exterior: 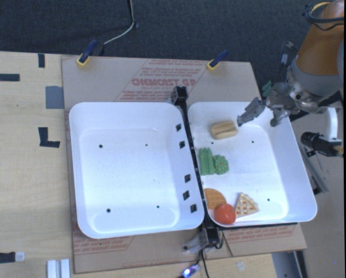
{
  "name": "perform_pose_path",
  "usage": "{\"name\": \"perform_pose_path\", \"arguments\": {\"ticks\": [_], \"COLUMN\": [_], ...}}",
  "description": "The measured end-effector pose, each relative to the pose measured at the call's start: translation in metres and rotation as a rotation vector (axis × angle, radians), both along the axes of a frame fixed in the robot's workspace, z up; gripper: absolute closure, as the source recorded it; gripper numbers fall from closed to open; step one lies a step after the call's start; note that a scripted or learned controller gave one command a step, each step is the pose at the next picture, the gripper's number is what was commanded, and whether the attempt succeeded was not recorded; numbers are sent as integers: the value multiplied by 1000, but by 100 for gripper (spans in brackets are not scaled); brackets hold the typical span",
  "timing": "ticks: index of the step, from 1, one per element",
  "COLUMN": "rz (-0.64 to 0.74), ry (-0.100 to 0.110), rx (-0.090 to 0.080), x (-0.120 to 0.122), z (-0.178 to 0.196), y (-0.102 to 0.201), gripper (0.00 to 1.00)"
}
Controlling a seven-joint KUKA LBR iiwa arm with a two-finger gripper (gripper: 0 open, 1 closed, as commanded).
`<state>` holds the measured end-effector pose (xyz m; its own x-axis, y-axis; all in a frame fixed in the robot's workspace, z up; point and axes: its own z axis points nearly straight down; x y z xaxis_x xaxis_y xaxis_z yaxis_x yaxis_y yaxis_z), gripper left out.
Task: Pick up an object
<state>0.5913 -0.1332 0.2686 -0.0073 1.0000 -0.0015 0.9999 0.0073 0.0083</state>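
**Inspector:** Presently, the nearest candidate for your pick is the tan bread-like block (224,130). It lies flat in the far half of the right bin (289,172), apart from the other items and well clear of the bin walls.

**Operator:** And the gripper?

**Inspector:** Your gripper (261,113) hangs above the far right part of that bin, just beside the block on its right. Two fingers are spread apart, and nothing sits between them. One finger (247,113) points down towards the block.

**Operator:** How should the step go?

**Inspector:** In my judgement, you shift left until the block lies midway between the fingers, then descend straight. Close across its short side; the long side looks too wide for a sure hold. Keep the tips off the bin floor.

**Operator:** What else is in there?

**Inspector:** A green ridged item (212,162) lies nearer the camera, hard against the divider (186,155) between the bins. At the near edge you have an orange disc (213,197), a red tomato-like ball (224,214) touching it, and a waffle-patterned wedge (246,205) just beside the ball.

**Operator:** Any obstruction?

**Inspector:** None around the block. That near cluster is crowded and would risk a poor grasp. The left bin (127,167) does not concern this step.
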Motion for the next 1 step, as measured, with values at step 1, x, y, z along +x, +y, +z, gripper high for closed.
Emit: {"name": "perform_pose_path", "arguments": {"ticks": [1], "rz": [7], "ry": [17], "rx": [7], "x": [5], "z": [-72], "y": [133], "gripper": [0]}}
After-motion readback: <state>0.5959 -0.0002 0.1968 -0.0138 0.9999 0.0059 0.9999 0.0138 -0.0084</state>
